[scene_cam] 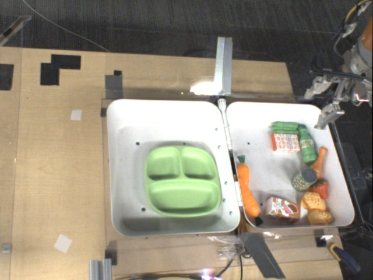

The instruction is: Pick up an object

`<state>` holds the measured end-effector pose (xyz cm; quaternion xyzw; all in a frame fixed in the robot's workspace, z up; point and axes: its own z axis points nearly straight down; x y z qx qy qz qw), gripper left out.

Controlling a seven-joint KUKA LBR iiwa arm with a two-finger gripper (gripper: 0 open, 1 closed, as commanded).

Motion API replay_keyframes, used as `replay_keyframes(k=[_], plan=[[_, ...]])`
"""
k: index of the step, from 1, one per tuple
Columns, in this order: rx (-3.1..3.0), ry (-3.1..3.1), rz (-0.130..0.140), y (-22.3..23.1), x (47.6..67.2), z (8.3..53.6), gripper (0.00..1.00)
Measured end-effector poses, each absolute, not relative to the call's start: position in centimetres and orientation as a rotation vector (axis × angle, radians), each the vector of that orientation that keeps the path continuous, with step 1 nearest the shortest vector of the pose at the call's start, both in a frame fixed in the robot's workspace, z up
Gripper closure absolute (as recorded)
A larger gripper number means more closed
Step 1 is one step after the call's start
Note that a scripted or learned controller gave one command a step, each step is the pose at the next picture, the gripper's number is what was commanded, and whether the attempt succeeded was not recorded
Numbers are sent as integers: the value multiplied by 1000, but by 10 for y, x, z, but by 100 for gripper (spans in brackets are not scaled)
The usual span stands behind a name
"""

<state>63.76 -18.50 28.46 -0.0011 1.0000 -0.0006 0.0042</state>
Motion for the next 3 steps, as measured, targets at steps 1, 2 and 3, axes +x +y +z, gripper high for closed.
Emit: replay_keyframes(k=[1, 2, 3], plan=[[-62, 3121, -7, -204, 575, 144, 0], [-119, 3119, -7, -203, 579, 124, 0], [-325, 3110, -8, -189, 566, 89, 0]])
